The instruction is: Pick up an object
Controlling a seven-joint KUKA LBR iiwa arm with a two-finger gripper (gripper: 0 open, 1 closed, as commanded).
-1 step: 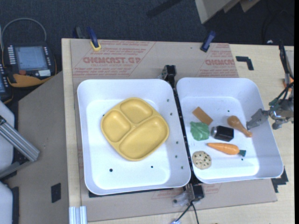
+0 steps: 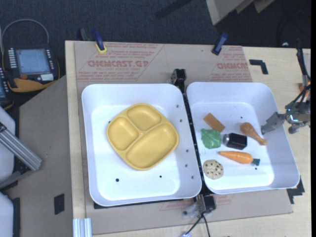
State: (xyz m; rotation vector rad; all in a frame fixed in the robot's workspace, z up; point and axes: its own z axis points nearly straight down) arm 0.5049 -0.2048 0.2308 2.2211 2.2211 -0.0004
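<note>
The right bin [image 2: 284,157] holds several small items. A brown flat block [image 2: 214,122] lies near its middle, with a green leafy piece [image 2: 211,138] and a black block [image 2: 235,141] just below it. An orange-brown drumstick [image 2: 253,133] lies to the right of the black block. Nearer the front are an orange carrot [image 2: 238,157] and a speckled cookie [image 2: 213,169]. My gripper [image 2: 289,120] hangs over the bin's right rim, to the right of the drumstick and apart from every item. Nothing is seen in its grasp.
The left bin [image 2: 98,181] bears a yellow divided plate [image 2: 142,135] at its middle. A black clamp [image 2: 178,76] sits at the seam between the bins. Blue clamps [image 2: 99,40] pin the board's far edge. A control pendant [image 2: 30,65] rests off the bench at left.
</note>
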